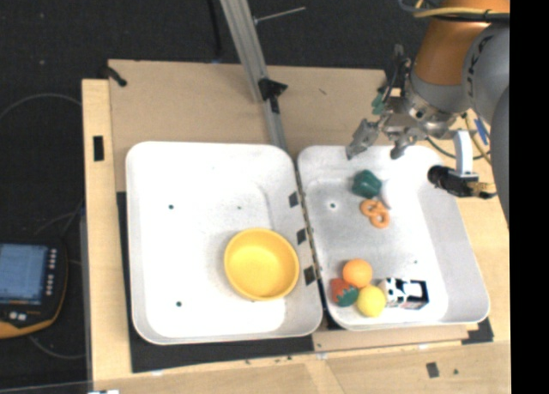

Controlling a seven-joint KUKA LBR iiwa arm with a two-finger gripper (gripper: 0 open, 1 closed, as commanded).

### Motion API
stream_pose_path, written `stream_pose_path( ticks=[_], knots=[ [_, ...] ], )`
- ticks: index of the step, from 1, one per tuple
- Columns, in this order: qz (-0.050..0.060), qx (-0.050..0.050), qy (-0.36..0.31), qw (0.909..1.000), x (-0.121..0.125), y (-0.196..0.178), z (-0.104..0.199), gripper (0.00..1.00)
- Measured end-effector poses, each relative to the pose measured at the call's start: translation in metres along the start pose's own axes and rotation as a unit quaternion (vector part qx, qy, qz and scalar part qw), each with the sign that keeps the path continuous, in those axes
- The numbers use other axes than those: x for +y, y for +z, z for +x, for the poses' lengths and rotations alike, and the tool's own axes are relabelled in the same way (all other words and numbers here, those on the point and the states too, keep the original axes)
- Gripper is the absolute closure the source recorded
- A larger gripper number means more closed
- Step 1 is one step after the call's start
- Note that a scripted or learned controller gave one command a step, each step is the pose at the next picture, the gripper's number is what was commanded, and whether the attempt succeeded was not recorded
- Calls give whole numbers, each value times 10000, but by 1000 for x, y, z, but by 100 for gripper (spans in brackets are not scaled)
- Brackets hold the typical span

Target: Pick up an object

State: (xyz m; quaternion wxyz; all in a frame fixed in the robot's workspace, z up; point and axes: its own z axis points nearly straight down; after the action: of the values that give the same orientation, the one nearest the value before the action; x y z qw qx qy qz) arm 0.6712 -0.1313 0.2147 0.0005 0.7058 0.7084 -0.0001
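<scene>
My gripper [377,143] hangs over the back edge of the right bin [446,238], its two fingers spread apart with nothing between them. A green block [366,183] lies just below and in front of it. An orange pretzel-shaped piece [375,212] lies close to the green block. Near the bin's front sit an orange ball [357,273], a yellow ball [371,300], a red and green piece [344,294] and a black and white box [404,293].
A yellow bowl [261,263] sits in the left bin [171,212], toward its front right. A grey metal pole [244,36] slants up from between the bins at the back. A handheld pendant [27,285] lies off the bench at far left.
</scene>
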Motion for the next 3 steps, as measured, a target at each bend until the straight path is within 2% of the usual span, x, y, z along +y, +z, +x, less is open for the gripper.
stream_pose_path(
  ticks=[1, 2, 3],
  knots=[
    [2, -5, -2, 10000, 0, 0, 0, 0],
    [23, -5, 0, 10000, -5, 53, 7, 0],
    [-69, -38, 5, 10000, -5, 92, 12, 0]
  ],
)
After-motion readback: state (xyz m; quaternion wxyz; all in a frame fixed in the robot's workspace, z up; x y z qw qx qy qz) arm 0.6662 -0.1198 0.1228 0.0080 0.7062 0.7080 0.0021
